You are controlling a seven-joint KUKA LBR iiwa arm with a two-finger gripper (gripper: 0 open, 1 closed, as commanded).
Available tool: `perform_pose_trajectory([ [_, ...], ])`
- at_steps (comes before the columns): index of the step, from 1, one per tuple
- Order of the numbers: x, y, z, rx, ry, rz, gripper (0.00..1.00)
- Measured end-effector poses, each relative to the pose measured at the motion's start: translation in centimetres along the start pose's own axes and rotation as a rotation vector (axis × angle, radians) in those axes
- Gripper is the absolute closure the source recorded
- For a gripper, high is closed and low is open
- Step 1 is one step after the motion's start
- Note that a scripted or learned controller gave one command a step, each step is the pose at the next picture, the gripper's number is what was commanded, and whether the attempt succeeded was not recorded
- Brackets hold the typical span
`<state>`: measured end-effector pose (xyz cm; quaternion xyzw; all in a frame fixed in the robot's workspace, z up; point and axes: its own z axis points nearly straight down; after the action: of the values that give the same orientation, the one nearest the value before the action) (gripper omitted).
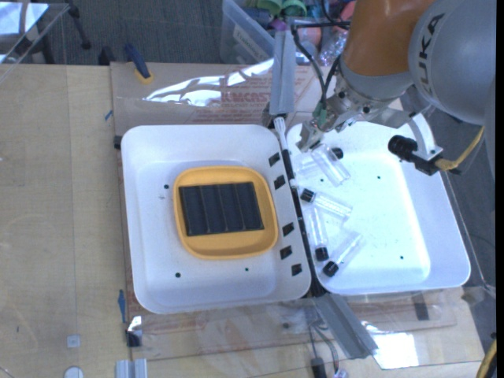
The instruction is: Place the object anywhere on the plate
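A yellow square plate [226, 211] with a dark ribbed centre lies in the left white bin [150, 211]. Several clear plastic vials with black caps lie in the right bin [409, 235]: one [328, 170] just below the gripper, one [324, 205] near the divider, and one [342, 255] lower down. My gripper [309, 138] hangs low over the upper left corner of the right bin, right beside the topmost vial. Nothing shows between its tips. The grey arm with its orange band [386, 22] hides the bin's far edge.
A clear tub of coloured toys [276, 6] stands behind the bins. A metal divider bar [282, 77] runs between the bins, with black clips along the seam. A black knob [402, 146] sits on the arm's side over the right bin. Wooden bench lies to the left.
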<state>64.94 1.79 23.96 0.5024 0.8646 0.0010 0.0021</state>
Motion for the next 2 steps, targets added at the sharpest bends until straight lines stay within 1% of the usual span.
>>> perform_pose_trajectory([
  [1,2.61,-4.56,2.55,0.004,0.004,-0.258,1.0],
  [2,2.57,-4.57,2.52,0.003,0.004,-0.258,0.0],
])
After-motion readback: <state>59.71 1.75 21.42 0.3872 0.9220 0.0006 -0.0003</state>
